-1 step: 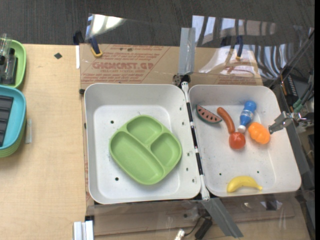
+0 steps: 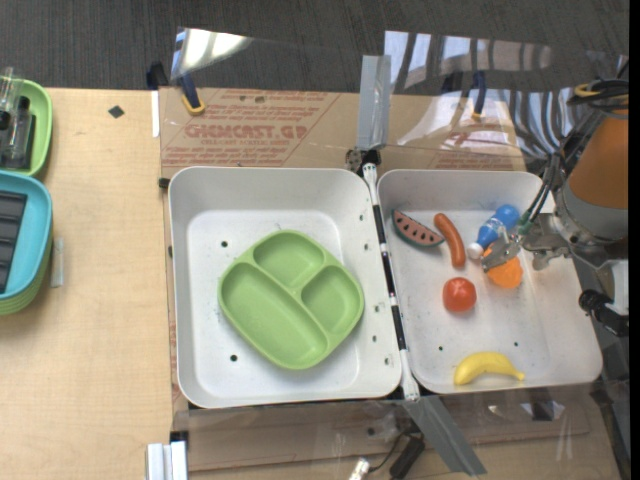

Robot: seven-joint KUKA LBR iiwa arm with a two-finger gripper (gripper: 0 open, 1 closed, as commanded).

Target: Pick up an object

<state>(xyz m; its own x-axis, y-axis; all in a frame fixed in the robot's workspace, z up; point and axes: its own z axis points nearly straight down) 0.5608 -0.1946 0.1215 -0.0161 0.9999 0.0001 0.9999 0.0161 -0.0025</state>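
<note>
At the far left of the frame, on the wooden bench, a green tray (image 2: 30, 118) and a blue tray (image 2: 25, 233) sit stacked at the edge, well apart from the work. Next comes the left bin (image 2: 190, 268), which holds a green divided plate (image 2: 290, 298) lying flat near its middle. Behind both bins, at the top of the frame, lies a sheet of printed cardboard (image 2: 255, 123).

The right bin (image 2: 560, 358) carries the candidates for picking: a watermelon slice (image 2: 417, 229) near its upper left corner, a sausage (image 2: 451, 240) just beside it, a red tomato (image 2: 459, 294) below them, and a banana (image 2: 487, 368) near the bin's lower wall. Further right, a blue bottle (image 2: 497, 224) and an orange object (image 2: 506, 273) sit close together in the upper right part.

The gripper (image 2: 497, 256) is low over these last two, its tip between the bottle and the orange object. How far its fingers stand apart cannot be told, and nothing is plainly held between them. This looks like the reach-and-close step, with the orange object or the bottle as the likely target. The next move calls for a firm closing on one of them alone, then a straight lift; the two lie so near that the neighbour may be nudged or caught.
</note>
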